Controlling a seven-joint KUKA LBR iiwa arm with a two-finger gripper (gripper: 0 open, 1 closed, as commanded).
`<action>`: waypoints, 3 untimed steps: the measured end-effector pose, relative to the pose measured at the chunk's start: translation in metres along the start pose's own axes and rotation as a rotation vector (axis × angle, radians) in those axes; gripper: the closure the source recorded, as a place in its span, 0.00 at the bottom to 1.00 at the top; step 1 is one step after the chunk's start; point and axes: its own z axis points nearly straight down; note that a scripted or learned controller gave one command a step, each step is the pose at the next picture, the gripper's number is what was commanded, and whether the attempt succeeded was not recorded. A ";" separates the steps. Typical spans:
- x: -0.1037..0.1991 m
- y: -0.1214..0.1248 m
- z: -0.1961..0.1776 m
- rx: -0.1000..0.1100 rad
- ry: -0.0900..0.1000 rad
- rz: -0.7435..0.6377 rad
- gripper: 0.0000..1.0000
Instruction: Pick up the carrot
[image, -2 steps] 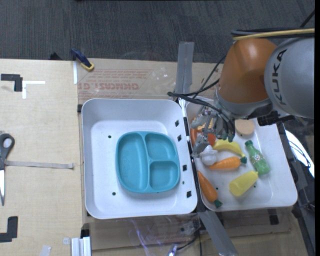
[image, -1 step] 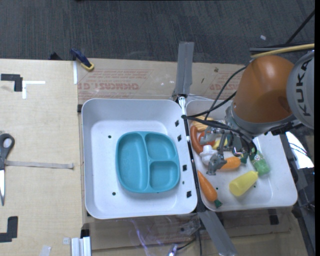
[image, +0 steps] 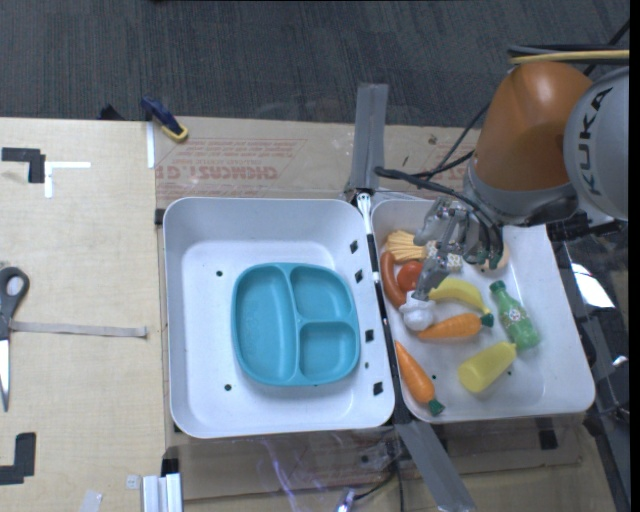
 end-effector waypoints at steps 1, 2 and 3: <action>0.066 -0.022 0.000 -0.001 0.002 -0.157 0.00; 0.035 -0.078 0.100 0.000 0.000 -0.027 0.00; 0.034 -0.077 0.090 0.000 -0.003 -0.030 1.00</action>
